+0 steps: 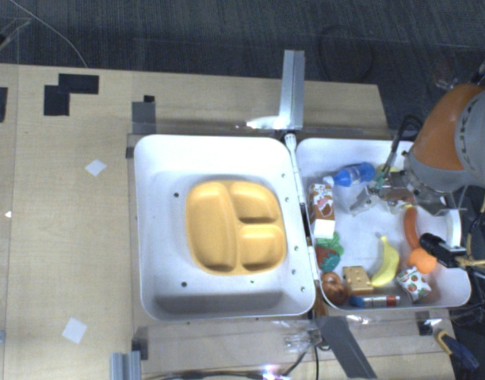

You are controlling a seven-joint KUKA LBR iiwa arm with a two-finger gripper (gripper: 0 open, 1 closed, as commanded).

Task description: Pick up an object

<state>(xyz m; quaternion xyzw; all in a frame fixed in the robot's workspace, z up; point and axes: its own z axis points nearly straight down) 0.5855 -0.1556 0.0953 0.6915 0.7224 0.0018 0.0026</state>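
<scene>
The end effector [383, 187], whose grip state I cannot tell, hovers in the right white bin [463, 291] near its far edge beside the clear blue-capped plastic bottle [355, 176], so it should centre over that before descending.

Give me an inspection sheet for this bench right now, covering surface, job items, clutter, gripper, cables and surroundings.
Surface: wooden bench bearing two white bins side by side, left bin and right bin.
Job's things: right bin holds a banana, a clear bottle with a blue cap, an orange ball, a red sausage-shaped toy and small boxes.
Clutter: a yellow divided tray lies in the left bin.
Gripper: gripper low over the right bin beside the bottle; finger state cannot be told.
Cables: thin wires on the floor at top left.
Surroundings: dark carpet; black tape marks on the bench.
</scene>
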